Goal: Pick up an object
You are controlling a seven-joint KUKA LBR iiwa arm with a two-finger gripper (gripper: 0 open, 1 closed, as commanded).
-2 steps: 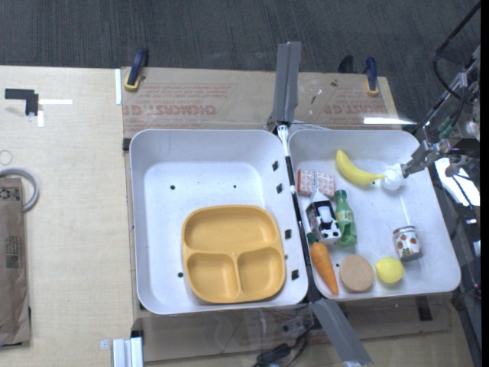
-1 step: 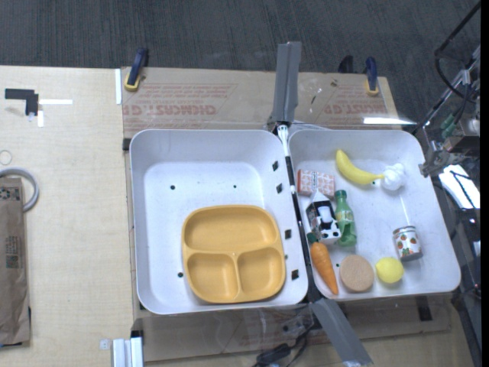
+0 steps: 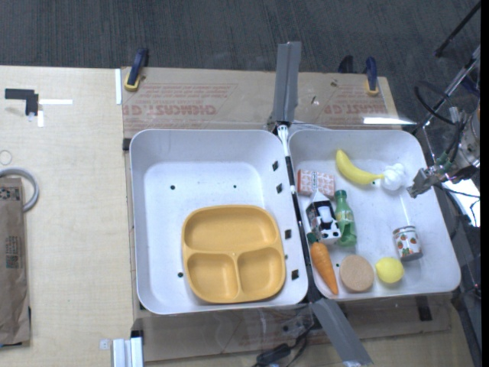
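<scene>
A yellow divided tray (image 3: 233, 252) is seen in the left bin (image 3: 153, 205), and smaller items in the right bin (image 3: 435, 228). The banana (image 3: 353, 170), near its back wall, is judged light, firm and best taken across its middle. The gripper (image 3: 425, 179) is placed at that bin's right rim; whether it is open cannot be told.

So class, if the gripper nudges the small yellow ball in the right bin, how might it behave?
The small yellow ball looks round, so it would probably roll. It sits near the right bin's wall, which may stop it. Smooth-looking, possibly slippery to pinch.
</scene>
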